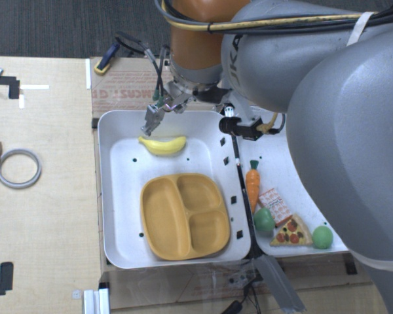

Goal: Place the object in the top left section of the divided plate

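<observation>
Tool [150, 124], whose grip I cannot tell, hangs just above the left tip of the banana [163, 145] lying in the left bin [111, 195], above the divided plate [183, 215]. Pickup seems underway; next comes securing it.

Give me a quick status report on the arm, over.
Gripper poised just above the yellow toy banana, nothing held. Banana lies in the left white bin, beside the tan divided plate. Path clear.

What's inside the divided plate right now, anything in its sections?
All three sections of the divided plate show bare yellow surface; nothing covers them. The banana lies on the bin floor behind the plate, with the end effector just above its left end.
</observation>
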`<state>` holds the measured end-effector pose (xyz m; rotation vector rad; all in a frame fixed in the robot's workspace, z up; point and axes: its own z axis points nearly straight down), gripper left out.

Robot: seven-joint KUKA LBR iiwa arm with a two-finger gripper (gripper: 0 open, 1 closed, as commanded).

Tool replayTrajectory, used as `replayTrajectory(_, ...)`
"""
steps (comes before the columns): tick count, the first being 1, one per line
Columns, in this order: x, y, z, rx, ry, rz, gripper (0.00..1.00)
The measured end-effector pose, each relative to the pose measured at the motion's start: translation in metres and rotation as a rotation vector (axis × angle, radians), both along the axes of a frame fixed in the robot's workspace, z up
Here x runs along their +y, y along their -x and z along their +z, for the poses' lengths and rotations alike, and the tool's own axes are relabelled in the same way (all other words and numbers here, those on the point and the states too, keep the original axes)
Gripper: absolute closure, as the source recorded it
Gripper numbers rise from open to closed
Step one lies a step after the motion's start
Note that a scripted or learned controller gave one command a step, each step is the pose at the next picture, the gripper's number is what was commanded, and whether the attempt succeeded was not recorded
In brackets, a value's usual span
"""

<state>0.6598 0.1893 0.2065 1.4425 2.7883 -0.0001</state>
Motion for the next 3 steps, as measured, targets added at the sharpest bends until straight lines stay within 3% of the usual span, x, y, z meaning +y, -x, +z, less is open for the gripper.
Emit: replayTrajectory(3,-0.0003,0.0,0.0,0.0,0.0,0.0,0.0)
